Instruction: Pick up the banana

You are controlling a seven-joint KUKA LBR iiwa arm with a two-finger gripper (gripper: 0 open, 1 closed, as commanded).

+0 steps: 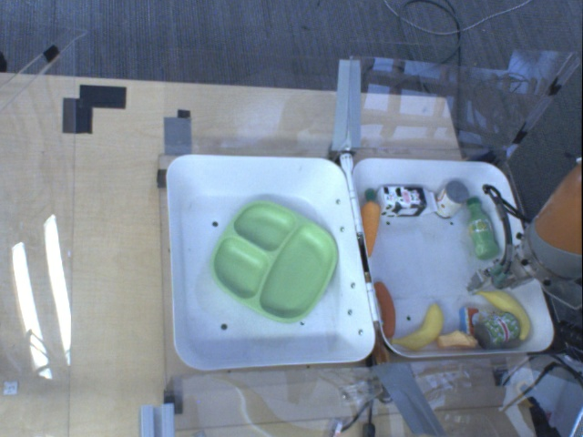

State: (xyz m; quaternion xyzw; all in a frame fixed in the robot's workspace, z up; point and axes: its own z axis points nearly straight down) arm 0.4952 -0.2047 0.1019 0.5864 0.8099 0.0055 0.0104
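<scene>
Two bananas lie in the right bin (pixel 428 262). One banana (pixel 422 328) curves along the front wall, beside a red oblong item (pixel 385 308). The other banana (pixel 511 304) lies at the front right corner, over a round green and red packet (pixel 497 330). My gripper (pixel 493 277) reaches in from the right, hanging just above and left of that second banana. The arm's orange band (pixel 558 217) is at the view's right edge. Nothing is visibly held.
The right bin also holds a carrot (pixel 370 227), a black-and-white carton (pixel 402 200), a small cup (pixel 449 198), a green bottle (pixel 481 229) and an orange piece (pixel 455 340). A green divided plate (pixel 275 260) sits in the left bin (pixel 191 208).
</scene>
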